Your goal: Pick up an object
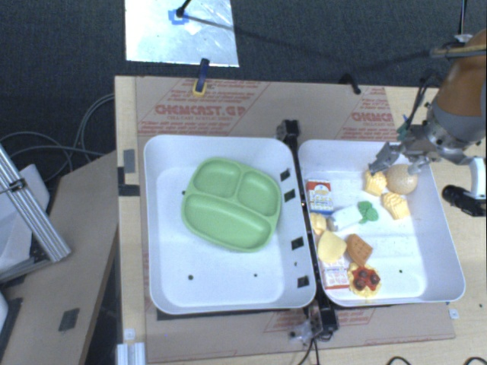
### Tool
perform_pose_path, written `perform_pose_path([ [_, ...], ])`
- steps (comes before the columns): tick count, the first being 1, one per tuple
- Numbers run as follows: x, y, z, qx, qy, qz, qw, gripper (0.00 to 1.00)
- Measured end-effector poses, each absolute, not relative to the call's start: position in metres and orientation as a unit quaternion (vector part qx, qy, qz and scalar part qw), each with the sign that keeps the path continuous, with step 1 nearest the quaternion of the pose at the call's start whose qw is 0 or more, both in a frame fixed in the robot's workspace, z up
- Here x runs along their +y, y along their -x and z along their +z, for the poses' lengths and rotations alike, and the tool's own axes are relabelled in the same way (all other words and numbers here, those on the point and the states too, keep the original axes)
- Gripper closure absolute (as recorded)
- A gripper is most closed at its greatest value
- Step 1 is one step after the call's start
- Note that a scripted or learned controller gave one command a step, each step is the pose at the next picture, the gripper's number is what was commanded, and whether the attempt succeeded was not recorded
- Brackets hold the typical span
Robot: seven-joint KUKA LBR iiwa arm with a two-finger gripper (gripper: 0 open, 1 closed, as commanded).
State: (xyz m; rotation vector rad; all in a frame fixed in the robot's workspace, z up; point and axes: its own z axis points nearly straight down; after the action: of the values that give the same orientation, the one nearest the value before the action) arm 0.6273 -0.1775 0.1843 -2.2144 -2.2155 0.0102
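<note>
The left bin (163, 226) holds a green tray (232, 204) near its centre. The right bin (434, 265) holds the toy food: carton (319, 196) at 9 o'clock, cheese (330, 246) and toast (358, 249) toward 6, a red-topped piece (365, 280) lower still, a green bit (368, 211) mid-bin. At 1 o'clock lie a bun (402, 179) and two yellow pieces (375, 183) (395, 204). The arm (460, 97) enters from 3 o'clock, its gripper (396, 157) just above the bun, apparently not closed on anything; how wide it stands I cannot tell. My read: this is the approach, with the bun the likely target. Next it should drop squarely over the bun and close without nudging the yellow pieces touching it. The arm's upper part is cut off, and the small pieces are too blurred to name
</note>
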Motion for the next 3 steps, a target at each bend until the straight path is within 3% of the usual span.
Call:
perform_pose_path([
  [1, -0.177, -0.631, 0.192, -0.708, 0.706, -0.0005, -0.001, 0.00],
  [3, -0.173, -0.627, 0.082, -0.708, 0.706, 0.0004, 0.001, 0.00],
])
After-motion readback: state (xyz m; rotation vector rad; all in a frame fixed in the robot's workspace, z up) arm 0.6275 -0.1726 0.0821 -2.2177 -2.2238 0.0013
